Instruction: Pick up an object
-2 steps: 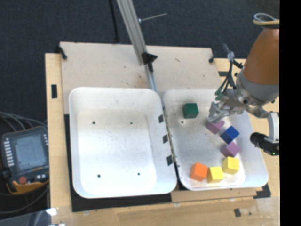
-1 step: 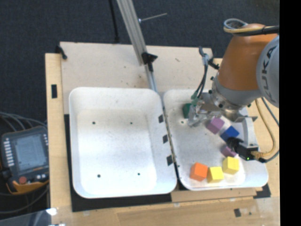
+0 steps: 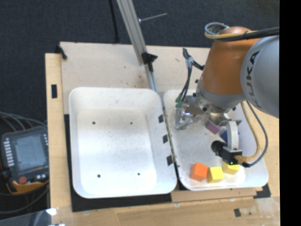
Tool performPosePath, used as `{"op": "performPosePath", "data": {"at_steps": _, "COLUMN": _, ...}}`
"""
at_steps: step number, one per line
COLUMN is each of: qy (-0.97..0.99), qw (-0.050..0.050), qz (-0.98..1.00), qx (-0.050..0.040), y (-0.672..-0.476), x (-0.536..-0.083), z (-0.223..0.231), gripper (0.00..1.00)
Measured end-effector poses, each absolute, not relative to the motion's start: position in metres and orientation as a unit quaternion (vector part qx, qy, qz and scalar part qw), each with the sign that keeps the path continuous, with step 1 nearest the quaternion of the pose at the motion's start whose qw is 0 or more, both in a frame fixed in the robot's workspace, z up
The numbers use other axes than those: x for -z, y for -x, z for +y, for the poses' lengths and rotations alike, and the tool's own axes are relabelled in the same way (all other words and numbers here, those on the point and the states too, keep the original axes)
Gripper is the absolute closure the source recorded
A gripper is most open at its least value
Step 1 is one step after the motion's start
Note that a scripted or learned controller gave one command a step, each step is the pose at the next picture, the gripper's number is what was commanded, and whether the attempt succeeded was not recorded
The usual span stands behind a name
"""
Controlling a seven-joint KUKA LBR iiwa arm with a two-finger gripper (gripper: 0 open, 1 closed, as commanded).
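In the camera view the gripper hangs over the right bin's left edge, beside the left bin; I cannot tell whether it is spread or pressed together. An orange block and a yellow block, both cubes, sit side by side at the right bin's front edge, apart from the gripper. A purple piece lies partly under the arm. The bins are smooth, speckled white, on a pale wooden bench over a dark floor.

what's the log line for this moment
tool: over right bin, by its left wall | orange cube, yellow cube: side by side, front rim
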State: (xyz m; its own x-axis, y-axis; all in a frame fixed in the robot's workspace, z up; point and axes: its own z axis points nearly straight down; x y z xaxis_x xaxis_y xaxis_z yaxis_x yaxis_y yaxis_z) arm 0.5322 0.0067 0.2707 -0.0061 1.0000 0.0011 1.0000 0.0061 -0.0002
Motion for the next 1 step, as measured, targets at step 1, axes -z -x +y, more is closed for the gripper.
{"op": "performPosePath", "data": {"at_steps": 1, "qy": 0.705, "qw": 0.002, "qz": -0.709, "qx": -0.0003, "y": -0.523, "x": -0.2705, "z": 0.052, "gripper": 1.0}}
